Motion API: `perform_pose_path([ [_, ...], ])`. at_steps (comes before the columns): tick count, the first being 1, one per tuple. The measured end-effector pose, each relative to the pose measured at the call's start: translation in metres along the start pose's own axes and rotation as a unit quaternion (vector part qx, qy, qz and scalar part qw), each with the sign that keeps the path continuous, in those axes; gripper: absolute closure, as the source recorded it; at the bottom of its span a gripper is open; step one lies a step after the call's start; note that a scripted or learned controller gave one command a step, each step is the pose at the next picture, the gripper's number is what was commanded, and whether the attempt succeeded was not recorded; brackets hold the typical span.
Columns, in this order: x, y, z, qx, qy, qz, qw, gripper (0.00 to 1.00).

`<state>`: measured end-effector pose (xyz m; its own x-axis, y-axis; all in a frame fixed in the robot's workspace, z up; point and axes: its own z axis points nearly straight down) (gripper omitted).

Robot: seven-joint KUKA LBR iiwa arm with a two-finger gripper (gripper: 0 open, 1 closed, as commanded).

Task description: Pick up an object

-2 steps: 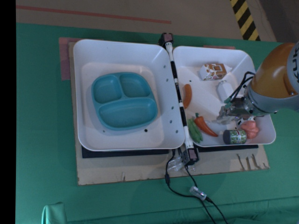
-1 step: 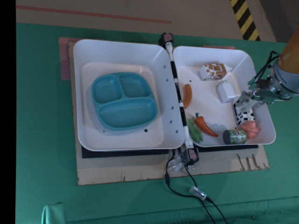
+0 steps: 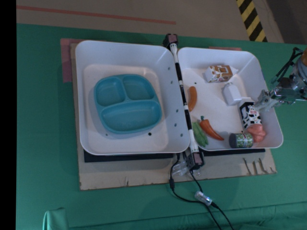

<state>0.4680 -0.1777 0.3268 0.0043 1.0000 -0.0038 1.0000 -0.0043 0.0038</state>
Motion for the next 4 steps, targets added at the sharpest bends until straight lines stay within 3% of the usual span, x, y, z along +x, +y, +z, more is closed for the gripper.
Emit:
perform_pose_path([
  [1,0.049,0.000,-0.021,0.000,0.001,-0.001,1.0000,1.00],
  [2,-0.010,0.061,0.010,0.000,0.000,0.000,1.0000,1.00],
  [3,0.019,0.040,-0.016,0.000,0.000,-0.001,1.0000,1.00],
  [4,-0.009,0.118,-0.020,0.000,0.000,0.000,1.0000,1.00],
])
